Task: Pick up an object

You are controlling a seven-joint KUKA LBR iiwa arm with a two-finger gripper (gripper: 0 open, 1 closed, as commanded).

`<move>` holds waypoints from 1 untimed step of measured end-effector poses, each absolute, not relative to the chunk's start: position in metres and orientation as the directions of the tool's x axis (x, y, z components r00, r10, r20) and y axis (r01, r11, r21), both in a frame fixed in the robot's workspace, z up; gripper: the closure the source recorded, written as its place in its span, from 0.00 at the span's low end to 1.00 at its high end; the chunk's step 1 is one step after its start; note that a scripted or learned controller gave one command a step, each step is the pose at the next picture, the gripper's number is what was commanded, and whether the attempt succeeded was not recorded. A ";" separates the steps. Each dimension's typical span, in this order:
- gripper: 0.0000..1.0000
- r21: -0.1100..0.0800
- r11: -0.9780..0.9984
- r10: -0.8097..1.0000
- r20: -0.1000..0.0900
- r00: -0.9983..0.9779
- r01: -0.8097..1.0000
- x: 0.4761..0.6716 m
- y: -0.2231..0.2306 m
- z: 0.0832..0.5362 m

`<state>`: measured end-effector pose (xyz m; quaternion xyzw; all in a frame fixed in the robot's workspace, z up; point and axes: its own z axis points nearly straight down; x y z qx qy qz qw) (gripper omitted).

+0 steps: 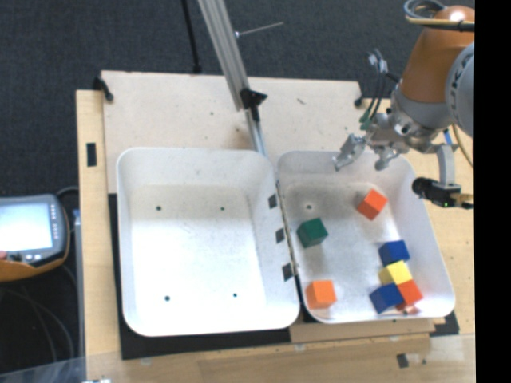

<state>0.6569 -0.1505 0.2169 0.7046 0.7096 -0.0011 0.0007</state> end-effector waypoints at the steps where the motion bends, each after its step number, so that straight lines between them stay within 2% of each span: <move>1: 0.00 -0.006 -0.001 1.000 -0.001 0.001 1.000 0.621 -0.161 0.166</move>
